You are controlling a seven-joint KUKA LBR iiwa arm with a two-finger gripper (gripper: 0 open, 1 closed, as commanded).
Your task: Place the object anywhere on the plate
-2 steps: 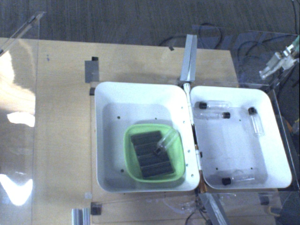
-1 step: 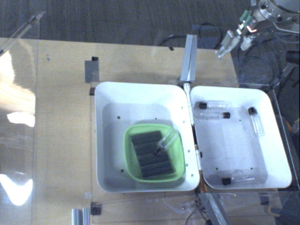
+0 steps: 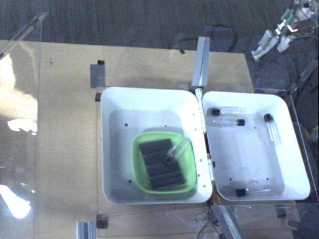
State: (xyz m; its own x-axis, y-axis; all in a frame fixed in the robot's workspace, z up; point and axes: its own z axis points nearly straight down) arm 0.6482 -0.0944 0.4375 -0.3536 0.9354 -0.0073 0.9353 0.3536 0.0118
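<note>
One clear tube already lies tilted on the green plate in the left bin; three more lie in the right bin. The gripper hangs far right, its state beyond telling.

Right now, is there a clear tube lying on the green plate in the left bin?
Yes, one clear tube with a black cap lies on the green plate, resting across its dark ridged insert in the left bin.

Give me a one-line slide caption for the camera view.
Clear tube lies on green plate in left bin; hand parked far right.
</note>
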